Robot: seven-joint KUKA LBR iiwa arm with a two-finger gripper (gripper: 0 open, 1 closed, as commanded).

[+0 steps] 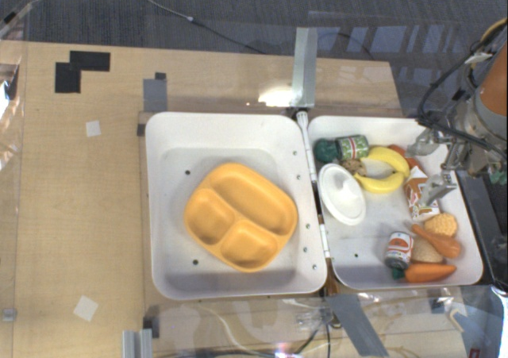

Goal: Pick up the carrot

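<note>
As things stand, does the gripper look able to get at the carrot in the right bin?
Probably yes. The carrot lies uncovered on top at the right bin's near edge, with the can beside it, and the gripper hangs above the same bin.

The orange carrot (429, 272) lies flat along the near edge of the right bin (476, 269), pointing rightward, just beside a small can (399, 249).

The carrot (429, 272) is bright orange, lying at the near edge of the white right bin (476, 265). Just behind it, a can (398, 249) shows a red and white label. The banana (384, 171) is yellow, the small can (350, 147) beside it green. In the white left bin (171, 190) sits a yellow-orange divided plate (240, 215). The table (71, 213) is pale wood with black squares (79, 67).
</note>
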